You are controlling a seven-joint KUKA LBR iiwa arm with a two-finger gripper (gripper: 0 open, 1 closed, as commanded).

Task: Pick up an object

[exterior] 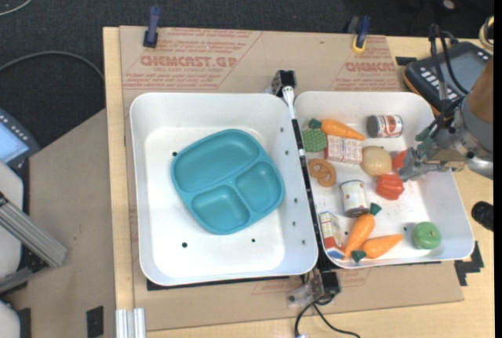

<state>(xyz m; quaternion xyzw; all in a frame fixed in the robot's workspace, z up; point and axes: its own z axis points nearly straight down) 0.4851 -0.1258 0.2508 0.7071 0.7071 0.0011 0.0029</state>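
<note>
The two-finger gripper (409, 164) is held low at three o'clock of the small red plastic tomato (390, 187) for a grab; whether it is spread cannot be told.

Toy food (376, 161) in right bin (449, 199)

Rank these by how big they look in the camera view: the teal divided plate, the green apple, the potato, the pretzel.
1. teal divided plate, by far the largest.
2. potato.
3 and 4. green apple and pretzel look about alike; I won't rank them.

bench board (235, 62) | red print "CHEMCAST GP", left and right | can labels unreadable
</note>
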